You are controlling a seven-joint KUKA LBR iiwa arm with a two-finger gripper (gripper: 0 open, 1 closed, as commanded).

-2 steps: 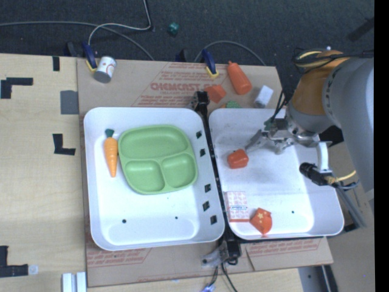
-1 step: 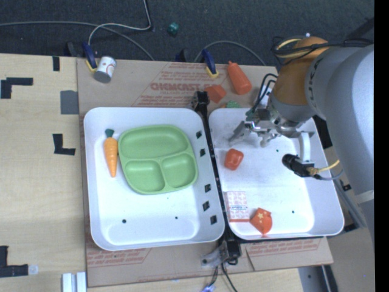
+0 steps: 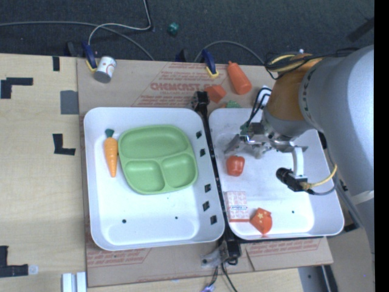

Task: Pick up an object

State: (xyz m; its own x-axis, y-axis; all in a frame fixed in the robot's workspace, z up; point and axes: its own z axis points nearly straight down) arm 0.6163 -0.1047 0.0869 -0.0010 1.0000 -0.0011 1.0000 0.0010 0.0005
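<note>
A pale wood tabletop with a brown cardboard sheet on it carries 2 shallow white bins side by side, and dark carpet runs across the top of the view.

Nearest the camera, in the right bin, a red strawberry-like toy lies close to the front wall, just beside a small printed card. In the left bin the front half is bare white floor.

Further in, a small red pepper-like toy sits in the right bin near the divider between the bins. The hand hangs just above and behind it, at the end of the grey arm with its orange band. From this slant I cannot tell whether the hand is apart or together; nothing is seen gripped in it. In the left bin a green divided plate lies in the middle, with a toy carrot just beside its left edge.

Beyond the bins, an orange toy and a smaller orange block rest on the cardboard, and a small white can lies at the far left corner.

The pepper looks like the likely target. To do the pick well, the hand should centre over it, shifting slightly toward the camera, then descend straight with the gap spanning the toy's narrower width. The divider wall is near, so the approach should stay clear of it. Close only once low enough to catch the body, since a rounded toy can squirt out.
</note>
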